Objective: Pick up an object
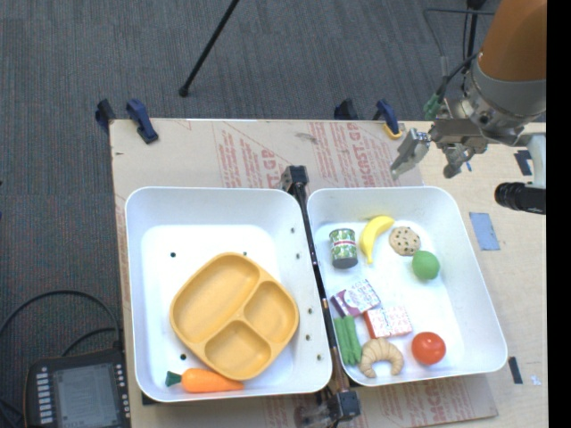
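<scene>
A surface (223, 150) of pale board with red printing carries two shallow white bins side by side, seen from above at a slant. The left bin (147, 208) holds a yellow divided tray (234, 315) with three compartments, lying at an angle in the middle. A toy carrot (207, 381) lies at the bin's near edge, just below the tray.

The right bin (455, 217) holds a scatter of small toy foods. Along its far side sit a small green-labelled can (343, 247), a yellow banana (375, 234) just beside it, a round cookie (404, 240), and a green ball-shaped fruit (426, 265) near the right wall. In the middle lie a purple-and-white packet (356, 298) and a red-and-white packet (388, 321), close together. Near the front are a green bean pod (347, 340) against the left wall, a croissant (382, 357), and a red tomato (428, 348).

The grey arm (510, 52), with its orange band, comes in at the upper right. Its claw (432, 160) hangs over the bare surface just beyond the far rim of the right bin, well apart from every toy. The two fingers stand spread apart with nothing between them.

Blue clamps (141, 119) grip the surface's far edge. A dark tripod leg (214, 38) crosses the grey carpet beyond, and a handheld control pad (76, 392) lies on the floor at the lower left.
</scene>
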Available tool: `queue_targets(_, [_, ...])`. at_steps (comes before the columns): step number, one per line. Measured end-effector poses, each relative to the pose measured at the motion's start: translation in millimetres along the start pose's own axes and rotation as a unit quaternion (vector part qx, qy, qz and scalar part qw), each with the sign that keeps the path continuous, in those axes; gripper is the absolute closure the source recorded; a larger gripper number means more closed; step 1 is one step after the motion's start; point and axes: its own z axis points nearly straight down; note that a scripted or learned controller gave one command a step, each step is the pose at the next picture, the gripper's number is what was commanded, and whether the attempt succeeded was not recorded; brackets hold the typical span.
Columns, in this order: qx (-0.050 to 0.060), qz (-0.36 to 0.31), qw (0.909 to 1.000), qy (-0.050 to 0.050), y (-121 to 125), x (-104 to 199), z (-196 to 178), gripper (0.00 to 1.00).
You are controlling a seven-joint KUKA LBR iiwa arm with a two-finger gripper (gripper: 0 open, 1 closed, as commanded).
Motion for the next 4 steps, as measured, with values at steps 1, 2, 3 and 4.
queue_targets(1, [0.002,0.003,1.0,0.001,18.5,-39.6,159.8,0.0])
queue_targets(2, [0.002,0.002,1.0,0.001,20.3,-22.3,264.5,0.0])
queue_targets(3, [0.004,0.0,1.0,0.001,20.3,-22.2,254.1,1.0])
queue_targets(4, [0.0,0.001,1.0,0.001,-1.1,58.0,162.5,1.0])
